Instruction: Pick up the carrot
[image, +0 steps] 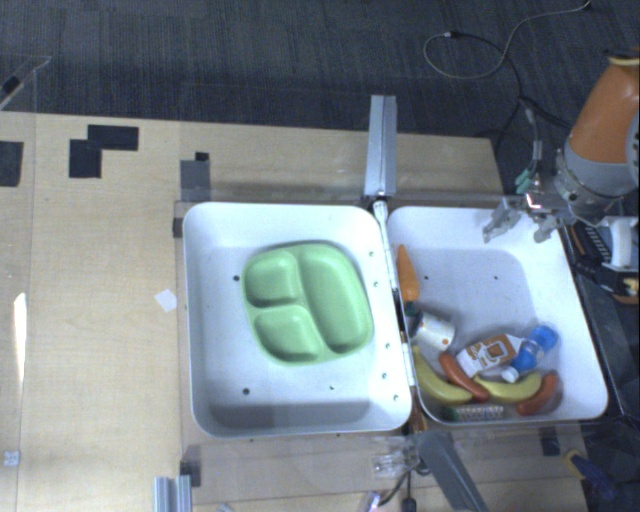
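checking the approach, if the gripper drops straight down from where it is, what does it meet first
Probably bare floor of the right bin near its back edge. The gripper hangs well away from the carrot, though depth is unclear.

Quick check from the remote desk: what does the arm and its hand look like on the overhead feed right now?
The arm has a broad orange band over a grey wrist section. Below it, the hand is pale grey metal with two slim fingers. A small teal part and a reddish spot sit near the wrist, with dark cables running alongside.
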